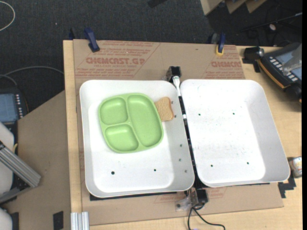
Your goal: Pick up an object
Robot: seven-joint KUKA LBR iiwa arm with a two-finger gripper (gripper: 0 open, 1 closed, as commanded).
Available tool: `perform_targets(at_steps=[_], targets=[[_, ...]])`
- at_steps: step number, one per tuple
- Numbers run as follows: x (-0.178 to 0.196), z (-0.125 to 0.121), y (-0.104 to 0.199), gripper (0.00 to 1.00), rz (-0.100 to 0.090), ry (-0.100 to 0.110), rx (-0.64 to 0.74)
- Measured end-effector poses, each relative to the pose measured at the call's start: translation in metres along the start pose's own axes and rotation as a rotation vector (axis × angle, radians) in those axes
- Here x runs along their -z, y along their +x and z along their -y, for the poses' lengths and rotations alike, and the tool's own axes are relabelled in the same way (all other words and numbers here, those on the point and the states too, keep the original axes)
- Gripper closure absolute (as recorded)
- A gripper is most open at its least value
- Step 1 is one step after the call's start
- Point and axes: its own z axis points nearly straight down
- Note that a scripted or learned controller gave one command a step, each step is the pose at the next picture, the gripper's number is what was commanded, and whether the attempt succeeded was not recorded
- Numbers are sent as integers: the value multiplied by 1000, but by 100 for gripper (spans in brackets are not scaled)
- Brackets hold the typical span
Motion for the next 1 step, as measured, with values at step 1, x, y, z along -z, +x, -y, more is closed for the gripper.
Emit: perform_targets(at_steps=[1], targets=[[10, -3, -4, 100, 4, -5, -6]])
